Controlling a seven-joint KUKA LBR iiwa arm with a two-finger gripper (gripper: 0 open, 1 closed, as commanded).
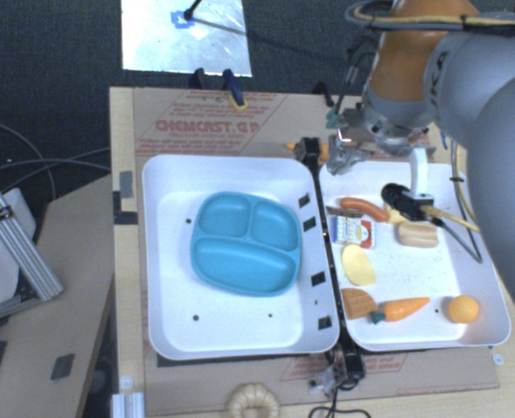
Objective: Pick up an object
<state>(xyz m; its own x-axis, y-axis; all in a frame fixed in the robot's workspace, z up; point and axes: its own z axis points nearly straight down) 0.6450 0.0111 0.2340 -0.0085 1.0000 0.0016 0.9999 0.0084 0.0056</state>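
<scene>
gripper (pixel 348 153) hovers, likely lining up a pick | opening and hold: cannot tell | red plastic-looking sausage (pixel 362 207) just camera-side of jaws, nearest candidate | orange toy carrot (pixel 405 307) well apart

1 fixed camera above the bench (pixel 206 116) looks down at a slant, framing 2 white bins (pixel 166 264).

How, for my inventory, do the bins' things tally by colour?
Blue: 1, divided plastic plate
Orange: 2, toy carrot, round fruit
Red: 1, toy sausage
Yellow: 1, oval slice
Brown: 2, toast piece, tan bun
Printed: 1, small packet
Total: 8
</scene>
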